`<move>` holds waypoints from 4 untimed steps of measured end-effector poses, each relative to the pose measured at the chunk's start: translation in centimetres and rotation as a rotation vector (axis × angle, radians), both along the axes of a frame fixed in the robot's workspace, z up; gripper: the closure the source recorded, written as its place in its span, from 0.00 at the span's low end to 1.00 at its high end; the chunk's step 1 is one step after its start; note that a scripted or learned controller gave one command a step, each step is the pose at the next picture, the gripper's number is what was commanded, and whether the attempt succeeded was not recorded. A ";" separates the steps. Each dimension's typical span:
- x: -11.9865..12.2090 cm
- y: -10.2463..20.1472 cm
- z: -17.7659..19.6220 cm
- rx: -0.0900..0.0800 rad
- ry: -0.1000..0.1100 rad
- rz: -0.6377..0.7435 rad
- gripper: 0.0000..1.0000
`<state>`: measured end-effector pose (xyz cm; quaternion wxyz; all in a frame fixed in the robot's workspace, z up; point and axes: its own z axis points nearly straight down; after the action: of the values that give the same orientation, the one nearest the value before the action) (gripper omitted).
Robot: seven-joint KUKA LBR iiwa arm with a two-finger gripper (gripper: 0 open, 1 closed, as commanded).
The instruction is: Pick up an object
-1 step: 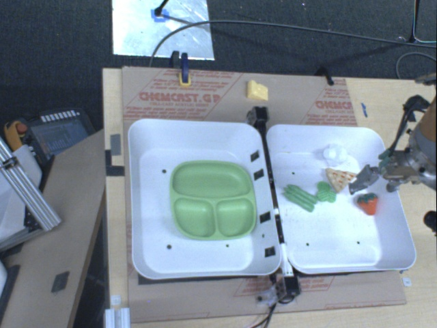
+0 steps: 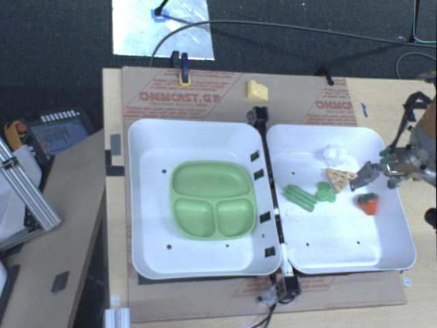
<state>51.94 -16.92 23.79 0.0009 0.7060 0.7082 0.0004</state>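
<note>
Now the arm comes in from the right edge of the frame, low over the right-hand shallow white plastic bin, and its end effector sits at that bin's right side, dark tip pointing left toward the little cluster of toys. That cluster is where the pickings are: a small red strawberry-like toy with a green top just below the tip, a tan wedge-shaped toy like a slice of bread or pizza just to its left, a green ridged toy vegetable lying slantwise toward the bin's middle with a rounder green piece beside it, and a crumpled white lump up above. Whether the end effector is spread or closed I cannot tell; it reads as a dark blur, and nothing shows between its tips. The tan wedge looks the likeliest target, being nearest the tip, though that is my reading only. Over in the left white bin a pale green three-compartment plastic plate lies flat at the centre, well apart from the action. Both bins rest side by side on a cardboard sheet on the table.
</note>
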 end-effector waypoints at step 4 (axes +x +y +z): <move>1.8 -0.2 -13.2 0.000 -0.001 -0.002 1.00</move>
<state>53.75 -17.16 10.60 0.0015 0.7066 0.7076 0.0007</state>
